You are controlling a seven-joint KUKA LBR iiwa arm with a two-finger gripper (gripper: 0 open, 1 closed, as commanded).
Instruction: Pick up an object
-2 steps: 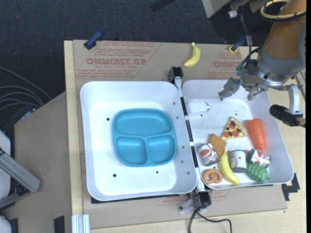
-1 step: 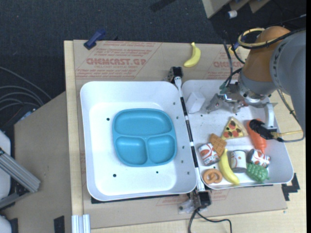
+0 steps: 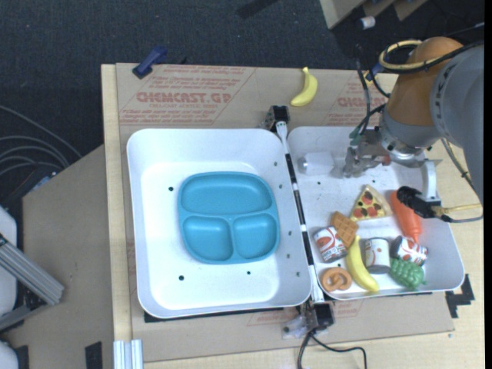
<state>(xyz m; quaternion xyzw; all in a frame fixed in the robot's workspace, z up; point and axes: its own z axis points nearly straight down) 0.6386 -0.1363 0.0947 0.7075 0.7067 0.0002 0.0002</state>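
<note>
Arm: the grey KUKA arm with its orange band [image 3: 419,79] reaches in from the right and hangs over the upper part of the right bin [image 3: 323,141].
Gripper: the gripper [image 3: 355,162] sits low over the right bin's bare upper floor, above and left of the pizza slice; nothing shows between its fingers – whether they are spread or closed I cannot tell.
Right bin: all the small objects crowd its lower half, below the gripper.
Pizza slice: a toy pizza slice [image 3: 371,204] lies nearest the gripper, just below and to its right.
Carrot: an orange carrot [image 3: 408,217] lies right of the pizza slice, tilted, partly under a black part of the arm's tooling.
Waffle: a brown waffle piece [image 3: 345,227] sits below and left of the pizza slice.
Red-and-white can: a small can [image 3: 329,244] lies just left of the waffle piece, near the bins' shared wall.
Banana in bin: a yellow banana [image 3: 359,267] runs diagonally below the waffle.
Donut: a ring-shaped donut [image 3: 336,280] rests at the banana's lower left.
Grey can: a grey can [image 3: 377,254] stands just right of the banana.
Green item: a leafy green toy [image 3: 407,273] lies right of the grey can; a red-and-white piece sits above it – too small to name.
Left bin: the left bin [image 3: 150,206] holds a blue divided tray [image 3: 227,215] at its middle.
Bench: a second yellow banana [image 3: 305,89] lies on the cardboard sheet [image 3: 192,98] above the right bin, outside both bins.
</note>
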